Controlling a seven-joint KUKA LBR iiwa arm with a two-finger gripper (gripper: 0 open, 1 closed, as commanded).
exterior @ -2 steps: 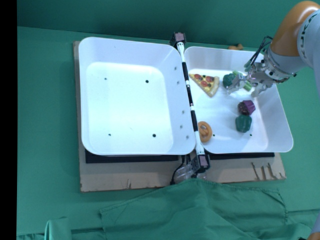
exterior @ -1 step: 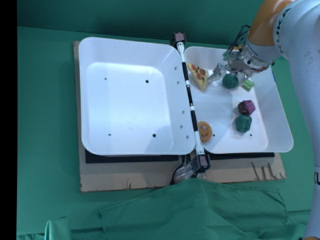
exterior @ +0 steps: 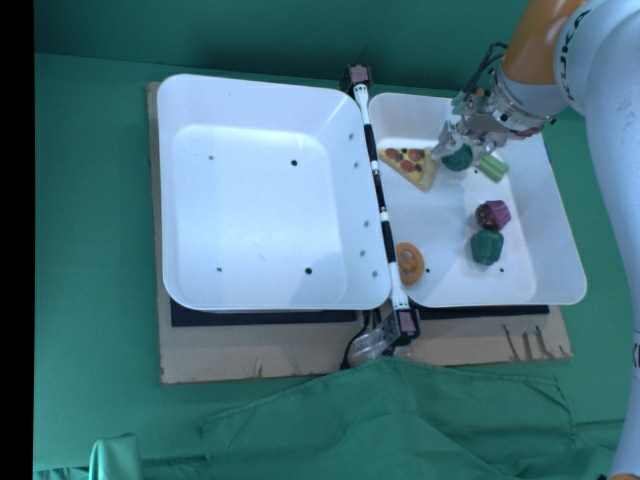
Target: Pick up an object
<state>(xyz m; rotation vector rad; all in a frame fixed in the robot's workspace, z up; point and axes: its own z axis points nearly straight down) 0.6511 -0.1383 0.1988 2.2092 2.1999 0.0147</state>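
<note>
Pincer (exterior: 466, 155) over round green toy (exterior: 458, 158) — smooth white bin (exterior: 560, 258).

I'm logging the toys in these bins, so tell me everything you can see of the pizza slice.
The pizza slice is a flat toy wedge, plastic-looking, with a tan crust edge, a red top and dark and green topping spots. It lies flat on the floor of the right bin, in its upper left part near the divider, its point toward the far left. It seems to touch nothing else; the claw is close to its right.
</note>
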